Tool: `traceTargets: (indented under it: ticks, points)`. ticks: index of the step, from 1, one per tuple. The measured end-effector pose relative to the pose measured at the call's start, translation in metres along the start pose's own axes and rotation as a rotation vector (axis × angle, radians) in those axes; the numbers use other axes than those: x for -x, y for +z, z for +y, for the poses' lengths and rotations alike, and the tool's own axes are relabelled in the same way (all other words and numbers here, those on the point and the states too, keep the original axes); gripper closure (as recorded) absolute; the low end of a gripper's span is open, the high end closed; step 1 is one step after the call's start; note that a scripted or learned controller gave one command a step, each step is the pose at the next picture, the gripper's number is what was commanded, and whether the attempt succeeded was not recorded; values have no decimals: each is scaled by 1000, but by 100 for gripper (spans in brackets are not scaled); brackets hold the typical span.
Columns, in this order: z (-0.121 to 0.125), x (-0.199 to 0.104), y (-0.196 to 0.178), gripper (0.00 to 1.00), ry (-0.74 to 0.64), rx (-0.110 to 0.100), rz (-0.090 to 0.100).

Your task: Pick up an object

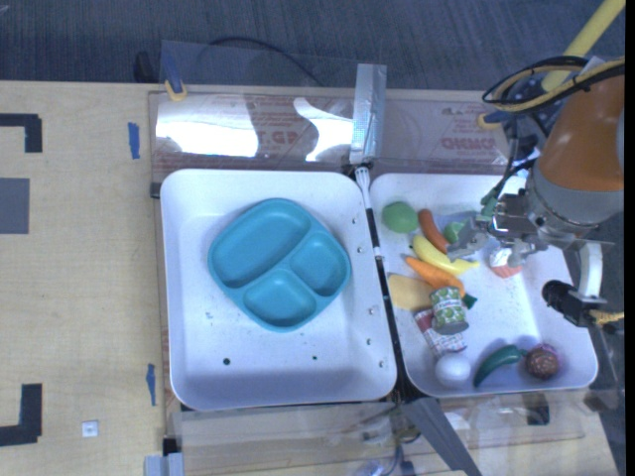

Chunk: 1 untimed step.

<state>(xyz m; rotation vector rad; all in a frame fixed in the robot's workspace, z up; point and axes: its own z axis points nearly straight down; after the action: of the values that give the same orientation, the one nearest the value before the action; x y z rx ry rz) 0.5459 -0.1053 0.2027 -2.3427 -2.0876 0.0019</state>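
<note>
Orange-banded arm (585, 152) upper right, nearest lens; jaws (499, 228) over right bin (571, 340), spread unreadable. Toy food clustered frame centre-right: banana (442, 258), carrot (431, 230). Advice: descend centred on one isolated piece, avoid bin wall.

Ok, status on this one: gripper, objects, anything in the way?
Gripper low in right bin, by the toy food. Nothing seen held. Banana and carrot beside it, crowded. Blue tray in left bin.
</note>
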Motion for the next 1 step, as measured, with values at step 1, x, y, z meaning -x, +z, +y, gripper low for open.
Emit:
traceTargets:
  ticks: [1]
  points:
    - [19,-1,114,0,-45,13,-2]
